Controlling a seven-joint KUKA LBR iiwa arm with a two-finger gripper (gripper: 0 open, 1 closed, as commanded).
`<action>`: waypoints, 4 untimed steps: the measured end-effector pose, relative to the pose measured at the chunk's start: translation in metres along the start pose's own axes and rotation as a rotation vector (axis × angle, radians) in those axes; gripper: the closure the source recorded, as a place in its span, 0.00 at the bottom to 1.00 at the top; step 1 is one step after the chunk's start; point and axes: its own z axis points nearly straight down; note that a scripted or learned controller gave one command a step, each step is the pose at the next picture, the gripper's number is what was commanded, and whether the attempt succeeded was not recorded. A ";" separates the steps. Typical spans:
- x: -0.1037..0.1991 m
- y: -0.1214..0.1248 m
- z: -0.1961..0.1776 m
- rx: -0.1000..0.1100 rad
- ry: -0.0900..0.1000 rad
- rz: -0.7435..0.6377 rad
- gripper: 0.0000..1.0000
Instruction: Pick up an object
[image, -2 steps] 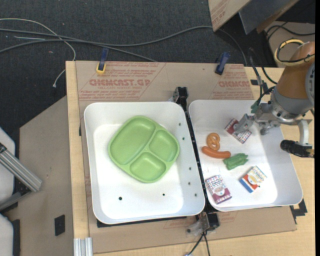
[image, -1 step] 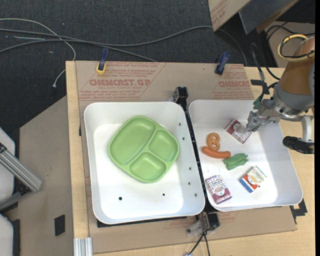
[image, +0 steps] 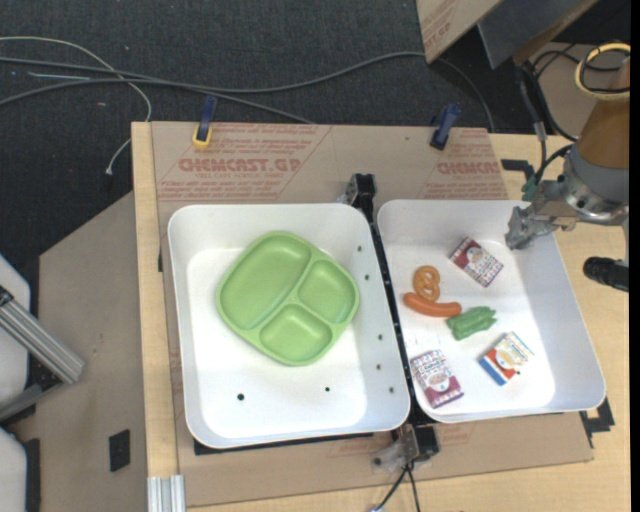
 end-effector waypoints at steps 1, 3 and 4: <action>0.001 0.005 -0.044 0.001 0.000 -0.001 1.00; 0.045 0.006 -0.095 0.008 0.004 -0.004 1.00; 0.106 0.008 -0.080 0.009 0.005 -0.006 1.00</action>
